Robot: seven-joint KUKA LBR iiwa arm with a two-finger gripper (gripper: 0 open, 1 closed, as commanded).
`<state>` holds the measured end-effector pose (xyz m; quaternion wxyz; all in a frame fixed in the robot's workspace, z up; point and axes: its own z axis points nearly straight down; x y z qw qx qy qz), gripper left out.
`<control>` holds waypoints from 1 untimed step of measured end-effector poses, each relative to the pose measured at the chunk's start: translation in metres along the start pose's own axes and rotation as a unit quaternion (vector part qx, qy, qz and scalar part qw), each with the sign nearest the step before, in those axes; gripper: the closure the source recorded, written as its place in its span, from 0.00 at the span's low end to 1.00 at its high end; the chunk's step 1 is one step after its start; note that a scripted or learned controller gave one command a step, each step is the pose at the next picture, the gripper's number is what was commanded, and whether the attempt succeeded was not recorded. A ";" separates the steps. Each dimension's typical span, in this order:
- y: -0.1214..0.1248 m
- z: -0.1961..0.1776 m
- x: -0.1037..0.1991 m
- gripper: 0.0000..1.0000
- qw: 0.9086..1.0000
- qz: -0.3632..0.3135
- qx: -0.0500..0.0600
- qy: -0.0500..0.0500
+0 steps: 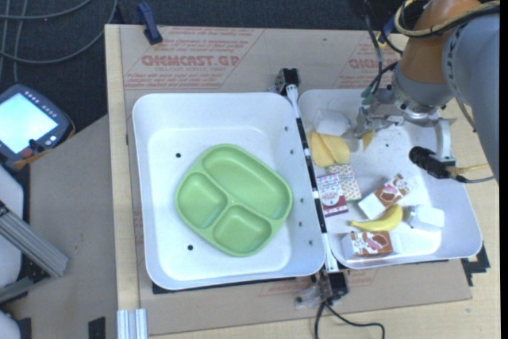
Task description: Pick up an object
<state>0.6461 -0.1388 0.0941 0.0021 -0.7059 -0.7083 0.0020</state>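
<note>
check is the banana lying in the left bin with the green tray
No, the banana lies in the right bin; the green divided tray sits alone in the left bin.

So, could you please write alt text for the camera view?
A grey robot arm's gripper hangs low over the right white bin, near a yellow item, cartons and a banana. The left white bin holds a green divided plate.

Grey arm with its orange band above the wrist, metallic gripper over the white right bin. Just left of the gripper, a pale yellow piece. Below it, a red-and-white patterned packet, a yellow banana, a white block. Far left of the gripper, a lime green divided plate in the white left bin.
</note>
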 end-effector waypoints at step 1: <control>-0.024 -0.091 0.075 1.00 1.000 0.001 -0.004 0.000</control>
